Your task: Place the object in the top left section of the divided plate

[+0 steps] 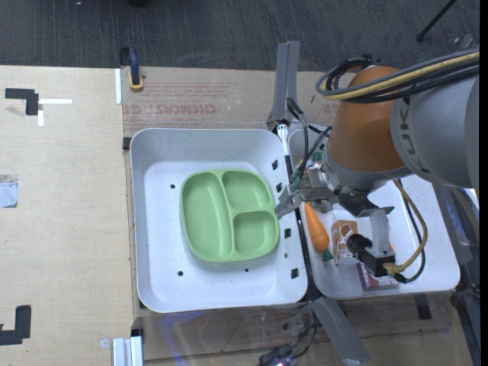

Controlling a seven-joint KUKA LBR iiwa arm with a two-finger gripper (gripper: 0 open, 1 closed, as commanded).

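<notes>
The light green divided plate point(185, 218) lies in the middle of the left bin point(152, 273). It has one long section on its left side and two smaller ones on the right. An orange carrot point(316, 229) lies in the right bin point(435, 277), close against the wall between the two bins. My gripper point(302, 192) hangs under the orange wrist band over that wall, just above the carrot's upper end and beside the plate's right rim. The wrist and cables hide how the gripper stands.
A small printed packet point(345, 237) and a dark flat item point(377, 280) lie in the right bin, right of the carrot. Cables loop from the wrist over that bin. A grey post point(287, 82) stands behind the bins. Bare bench lies to the left.
</notes>
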